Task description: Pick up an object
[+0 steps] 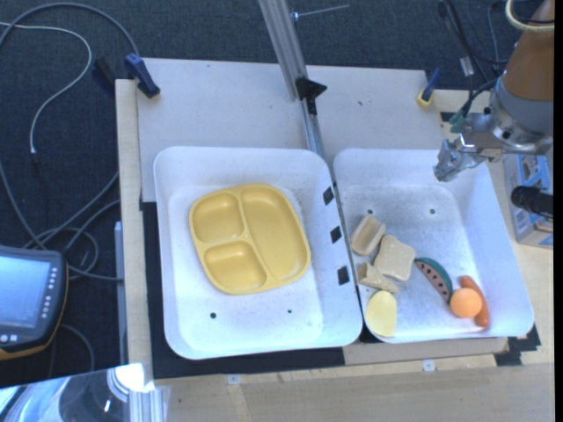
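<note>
The right bin (440, 196) holds several toy foods near its front. Tan bread pieces (382, 255) lie in a cluster by the divider, with a pale yellow round piece (382, 313) just in front of them. A watermelon slice (434, 275) lies to their right, next to an orange ball (466, 302) and a carrot (476, 299). My gripper (447, 163) hangs over the bin's far right corner, well away from the food, with nothing seen in it.
The left bin (176, 183) holds a yellow three-compartment plate (249, 236). A metal pole (286, 33) slants across the back of the bench, ending between the bins. Blue clamps (141, 74) sit at the bench's back corners. A monitor (26, 297) stands at left.
</note>
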